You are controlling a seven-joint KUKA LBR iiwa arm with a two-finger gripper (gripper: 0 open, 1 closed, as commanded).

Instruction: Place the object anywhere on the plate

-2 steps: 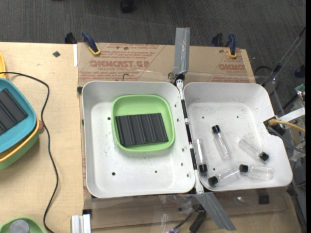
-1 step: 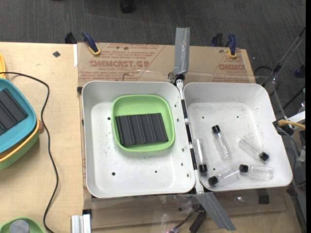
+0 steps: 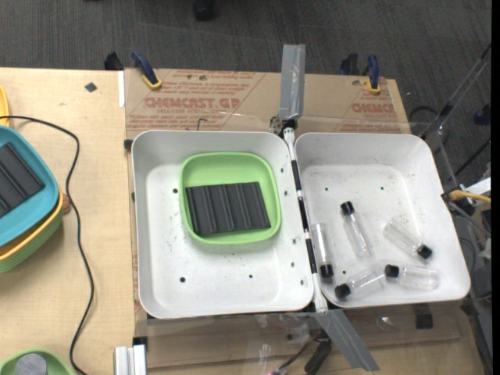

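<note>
Two shallow white bins are set side by side on the table. The green plate is placed a little above the middle of the left bin, well apart from the walls, so it can be approached from above on every side. A dark ribbed mat is laid across the plate's floor.

The objects to be moved, five clear tubes with black caps, are gathered in the lower half of the right bin. One tube lies apart near the middle and looks easiest to pick. Another tube is pressed along the dividing wall, which is judged awkward for a grasp. Two more lie close together at the bottom, and a fifth is angled beside them.

The state of the end effector cannot be told. Nothing stands between the bins except their raised rims. Blue and yellow bowls and a black cable are kept off to the left.
</note>
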